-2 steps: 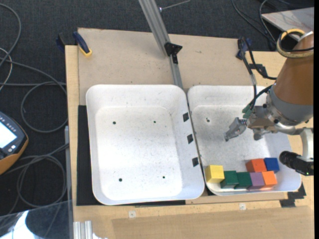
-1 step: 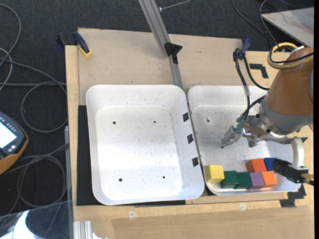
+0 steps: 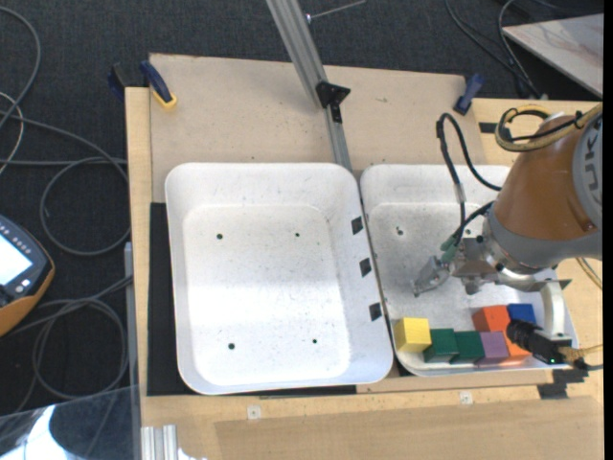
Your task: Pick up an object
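The arm (image 3: 551,195) reaches in from the right over the right bin (image 3: 412,185), its gripper (image 3: 428,278) hanging low above the bin's floor. The fingers are small, dark and blurred against the speckled white plastic, so it cannot be told how far they are spread; nothing can be seen between them.

The blocks lie in a cluster along the near edge of the right bin, apart from the gripper and toward the camera from it. The yellow block (image 3: 414,332) sits at the left end of the cluster, nearest the gripper. Just beside it is the green block (image 3: 454,344), then the purple block (image 3: 493,347), with the orange block (image 3: 495,319) and the blue block (image 3: 522,313) behind them.

The wrist and a black part near the bin's right corner cover some of the orange and blue blocks, so their outlines are cut off. The green block is the one clearly elongated piece; its long axis runs left to right along the bin's near wall. The yellow block looks roughly cubic.

The left bin (image 3: 192,199) sits touching the right bin.
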Tool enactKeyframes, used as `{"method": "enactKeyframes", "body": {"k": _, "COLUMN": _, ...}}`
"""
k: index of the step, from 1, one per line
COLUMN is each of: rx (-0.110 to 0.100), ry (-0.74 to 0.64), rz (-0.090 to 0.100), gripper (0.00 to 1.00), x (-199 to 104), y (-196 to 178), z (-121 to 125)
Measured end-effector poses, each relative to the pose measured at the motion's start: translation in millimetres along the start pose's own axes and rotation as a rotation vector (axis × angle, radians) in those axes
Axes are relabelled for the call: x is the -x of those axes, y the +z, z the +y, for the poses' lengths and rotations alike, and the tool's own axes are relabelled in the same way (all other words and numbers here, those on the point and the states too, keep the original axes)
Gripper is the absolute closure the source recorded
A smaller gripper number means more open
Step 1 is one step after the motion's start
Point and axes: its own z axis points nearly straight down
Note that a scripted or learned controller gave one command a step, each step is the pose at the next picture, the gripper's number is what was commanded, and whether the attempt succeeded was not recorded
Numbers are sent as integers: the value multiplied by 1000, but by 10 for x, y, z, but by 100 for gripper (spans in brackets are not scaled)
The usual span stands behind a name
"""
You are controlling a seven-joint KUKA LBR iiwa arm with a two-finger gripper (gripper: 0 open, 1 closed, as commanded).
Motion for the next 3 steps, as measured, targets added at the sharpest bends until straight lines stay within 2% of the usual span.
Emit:
{"method": "enactKeyframes", "body": {"k": 1, "rx": 9, "ry": -1, "rz": -1, "gripper": 100, "x": -4, "y": -134, "z": 20}}
{"method": "enactKeyframes", "body": {"k": 2, "rx": 13, "ry": -2, "rz": -3, "gripper": 100, "x": 56, "y": -671, "z": 111}}
{"method": "enactKeyframes", "body": {"k": 3, "rx": 13, "ry": -3, "rz": -3, "gripper": 100, "x": 54, "y": -1039, "z": 123}}
